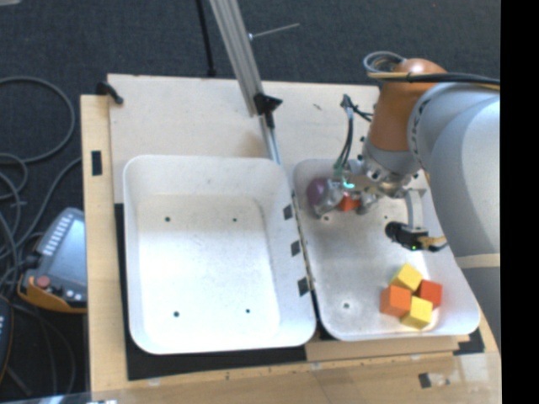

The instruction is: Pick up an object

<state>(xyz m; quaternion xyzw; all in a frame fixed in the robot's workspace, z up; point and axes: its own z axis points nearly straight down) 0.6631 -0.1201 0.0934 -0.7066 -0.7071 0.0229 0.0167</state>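
Bins (210, 251), two of them, sit side by side on the bench (185, 112).
In the right one we count four blocks (411, 296), two yellow and two orange, near the front corner; the gripper (341, 196) hangs at the far end beside a purple lump (317, 192), and we cannot tell its grip.

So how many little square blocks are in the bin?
4, clustered in the right bin's near corner: yellow block, red block, orange block, another yellow block. The arm could be hiding more.
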